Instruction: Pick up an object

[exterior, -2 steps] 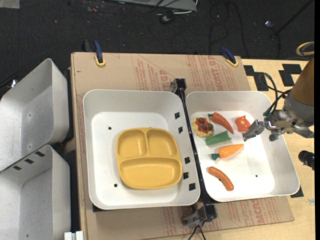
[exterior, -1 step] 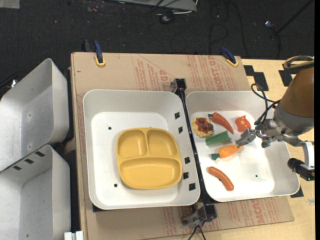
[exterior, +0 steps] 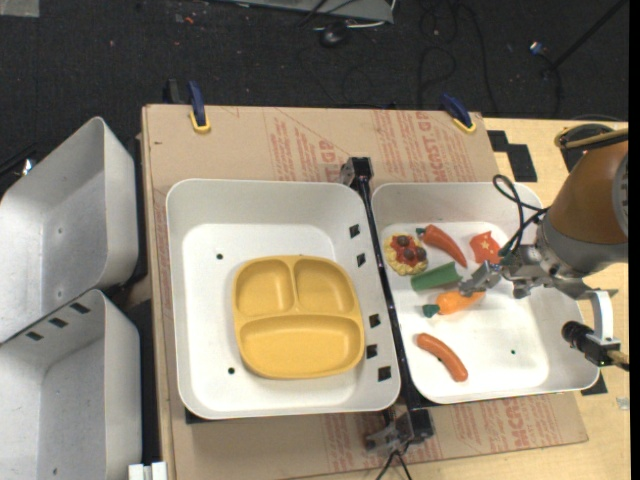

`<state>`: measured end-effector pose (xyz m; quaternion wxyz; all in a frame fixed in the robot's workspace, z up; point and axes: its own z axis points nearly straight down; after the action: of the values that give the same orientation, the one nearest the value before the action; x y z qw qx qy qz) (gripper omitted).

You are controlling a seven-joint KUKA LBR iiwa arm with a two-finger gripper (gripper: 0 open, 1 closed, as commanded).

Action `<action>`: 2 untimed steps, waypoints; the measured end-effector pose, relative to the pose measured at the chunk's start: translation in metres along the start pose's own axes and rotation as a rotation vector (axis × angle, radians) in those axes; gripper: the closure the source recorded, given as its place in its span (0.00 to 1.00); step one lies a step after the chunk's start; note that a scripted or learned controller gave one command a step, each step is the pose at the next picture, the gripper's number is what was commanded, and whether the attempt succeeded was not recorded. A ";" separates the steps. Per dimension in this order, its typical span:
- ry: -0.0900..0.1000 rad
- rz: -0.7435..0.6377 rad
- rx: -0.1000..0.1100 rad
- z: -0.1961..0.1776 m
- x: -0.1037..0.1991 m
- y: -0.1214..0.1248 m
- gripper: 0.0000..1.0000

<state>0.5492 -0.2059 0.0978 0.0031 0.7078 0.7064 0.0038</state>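
You can see the pincer [exterior: 487, 274] low in the right bin [exterior: 530, 368], among the toy food, but whether its fingers are apart or together you cannot tell; they blur into the clutter. Just beside it, toward the left and slightly nearer you, lies a small carrot [exterior: 455, 304], smooth orange plastic with a green tip, its long axis running left-right with the green end pointing left. Touching that, a glossy green pepper [exterior: 433, 278] lies slanted. Further left sits a round pizza slice [exterior: 406, 253] with a bumpy top. Above-left, a red-orange chili [exterior: 443, 242] tapers diagonally. Well below, a smooth sausage [exterior: 442, 356] lies on a slant. Far left, a matte yellow compartment tray [exterior: 298, 316] fills the left bin [exterior: 190, 268].
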 end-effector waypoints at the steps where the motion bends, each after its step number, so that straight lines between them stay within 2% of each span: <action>1: -0.007 -0.001 -0.007 -0.012 -0.001 0.001 1.00; 2: -0.004 -0.004 0.004 -0.058 -0.007 0.009 1.00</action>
<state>0.5573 -0.2125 0.1555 0.0033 0.7062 0.7080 0.0011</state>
